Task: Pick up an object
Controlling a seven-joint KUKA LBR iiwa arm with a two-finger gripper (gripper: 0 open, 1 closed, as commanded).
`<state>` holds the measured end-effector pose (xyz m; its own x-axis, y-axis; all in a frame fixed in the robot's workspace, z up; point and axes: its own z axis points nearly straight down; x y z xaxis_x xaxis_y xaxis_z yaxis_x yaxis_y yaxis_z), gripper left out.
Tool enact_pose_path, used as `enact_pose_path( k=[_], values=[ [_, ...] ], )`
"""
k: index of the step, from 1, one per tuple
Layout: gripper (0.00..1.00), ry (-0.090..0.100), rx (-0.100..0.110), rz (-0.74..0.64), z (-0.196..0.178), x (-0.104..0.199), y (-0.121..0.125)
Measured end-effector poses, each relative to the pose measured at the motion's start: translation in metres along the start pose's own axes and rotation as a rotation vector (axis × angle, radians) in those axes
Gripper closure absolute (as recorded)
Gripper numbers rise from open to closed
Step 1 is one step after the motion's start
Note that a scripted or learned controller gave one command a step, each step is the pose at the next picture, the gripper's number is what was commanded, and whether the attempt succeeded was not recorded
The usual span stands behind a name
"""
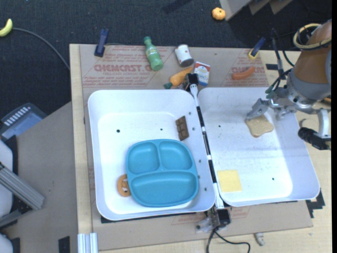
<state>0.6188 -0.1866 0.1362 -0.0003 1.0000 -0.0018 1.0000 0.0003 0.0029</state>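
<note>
Two white bins on tabletop | claw [266, 111] at upper right of frame, over right bin [295, 188], touching toast slice [260, 125] | grip width unclear, cannot tell | yellow square [229, 181] lower centre-right | blue plate [160, 172] in left bin [105, 141]

A dark speckled floor [47, 15] surrounds the cardboard-topped bench [126, 67] (red lettering printed along its far edge), under even light.

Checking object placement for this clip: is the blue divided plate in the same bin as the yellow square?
No. The blue divided plate lies in the left bin, while the yellow square lies in the right bin.
</note>
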Motion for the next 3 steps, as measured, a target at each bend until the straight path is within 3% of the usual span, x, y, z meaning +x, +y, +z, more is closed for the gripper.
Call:
enact_pose_path(
  k=[1, 2, 3],
  values=[
    [0.00, 0.000, -0.001, 0.000, 0.049, 0.013, -0.006],
    [0.00, 0.000, 0.001, 0.000, -0.017, 0.001, -0.012],
    [0.00, 0.001, -0.001, -0.001, 0.049, 0.013, -0.008]
  ],
)
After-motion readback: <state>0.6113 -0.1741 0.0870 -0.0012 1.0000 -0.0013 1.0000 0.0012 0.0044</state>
